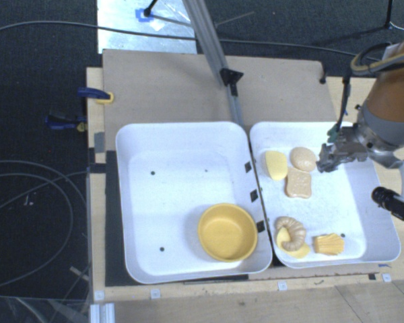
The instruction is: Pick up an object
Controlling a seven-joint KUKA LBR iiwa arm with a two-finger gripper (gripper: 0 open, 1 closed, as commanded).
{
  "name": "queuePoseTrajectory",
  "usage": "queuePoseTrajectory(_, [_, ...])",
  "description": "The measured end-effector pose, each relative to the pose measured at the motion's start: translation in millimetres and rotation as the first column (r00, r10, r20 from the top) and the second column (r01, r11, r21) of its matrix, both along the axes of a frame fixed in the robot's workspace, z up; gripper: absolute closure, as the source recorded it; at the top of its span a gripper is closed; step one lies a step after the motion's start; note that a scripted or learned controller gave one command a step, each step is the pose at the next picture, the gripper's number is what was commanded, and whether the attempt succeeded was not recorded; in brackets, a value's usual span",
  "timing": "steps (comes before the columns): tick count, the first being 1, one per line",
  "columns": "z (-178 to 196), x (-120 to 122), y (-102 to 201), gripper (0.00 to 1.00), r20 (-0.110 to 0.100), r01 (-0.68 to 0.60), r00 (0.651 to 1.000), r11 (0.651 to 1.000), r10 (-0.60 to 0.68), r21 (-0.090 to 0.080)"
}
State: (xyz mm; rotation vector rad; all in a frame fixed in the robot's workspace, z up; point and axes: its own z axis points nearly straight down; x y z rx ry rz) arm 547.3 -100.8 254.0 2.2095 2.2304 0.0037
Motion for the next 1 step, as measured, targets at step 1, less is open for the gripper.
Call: queuePoseTrajectory(1, [-10.5, 19.7, 58.1, 1.0, 0.0, -0.002, 1.0, 1.0, 0.002, 0.001])
